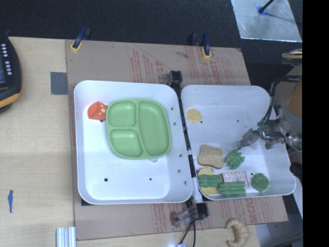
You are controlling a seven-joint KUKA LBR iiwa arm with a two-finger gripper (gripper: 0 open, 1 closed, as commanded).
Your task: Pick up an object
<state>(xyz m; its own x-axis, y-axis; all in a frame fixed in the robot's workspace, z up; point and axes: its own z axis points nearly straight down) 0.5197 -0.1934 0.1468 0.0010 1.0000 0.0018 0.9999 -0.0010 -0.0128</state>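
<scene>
Pincer (250,137) low over right bin (226,94), fingers apart, holding nothing, just above-right of green broccoli piece (235,159). Bread slice (210,156) beside it. Green plate (139,128) in left bin (92,179).

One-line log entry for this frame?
hand: over right bin, nothing held | nearest: green toy | left bin: green tray

This is a robotics lab bench rather than a home or kitchen. Two white bins (82,138) sit side by side on a cardboard sheet (154,60) clamped to a wooden table (31,153) with spring clamps (205,45). A control pendant (7,73) lies at the table's edge, far from the fingers. The food in the bins is plastic toy food (226,181).
</scene>
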